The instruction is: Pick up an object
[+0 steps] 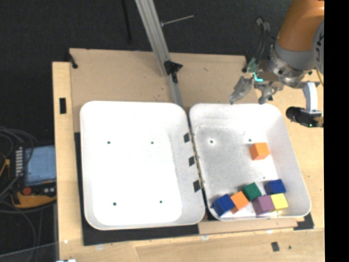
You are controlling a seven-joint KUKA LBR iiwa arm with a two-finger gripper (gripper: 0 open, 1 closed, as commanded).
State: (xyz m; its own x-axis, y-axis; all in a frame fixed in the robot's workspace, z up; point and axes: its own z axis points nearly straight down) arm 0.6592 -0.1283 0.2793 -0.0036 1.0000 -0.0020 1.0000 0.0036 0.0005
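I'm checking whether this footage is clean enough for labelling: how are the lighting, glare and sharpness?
Camera view: even, soft light; the left bin is bright white, nearly washed out; the right bin shows grey mottling; blocks such as the lone orange block cast faint shadows; the end effector looks slightly soft; the surroundings are dark.
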